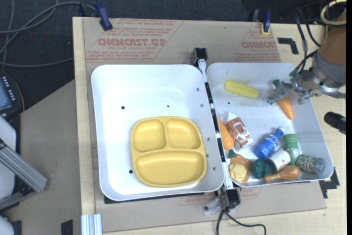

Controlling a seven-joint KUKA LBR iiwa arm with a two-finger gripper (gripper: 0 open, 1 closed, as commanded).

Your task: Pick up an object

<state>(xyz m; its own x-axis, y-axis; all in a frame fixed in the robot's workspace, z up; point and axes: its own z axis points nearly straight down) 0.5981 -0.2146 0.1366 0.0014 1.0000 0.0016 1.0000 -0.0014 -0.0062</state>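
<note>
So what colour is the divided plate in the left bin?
Yellow. The divided plate shows plainly in the camera view.

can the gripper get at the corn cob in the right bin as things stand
Probably yes. The corn cob lies alone on bare bin floor, apart from the clutter nearer the camera, and the gripper sits just beside it by the carrot, with nothing between them.

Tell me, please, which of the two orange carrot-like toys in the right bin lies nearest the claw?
The small orange carrot toy by the right bin's far right side, directly under the claw. The other orange piece lies along the divider between the bins, beside the brown-and-white packet.
</note>
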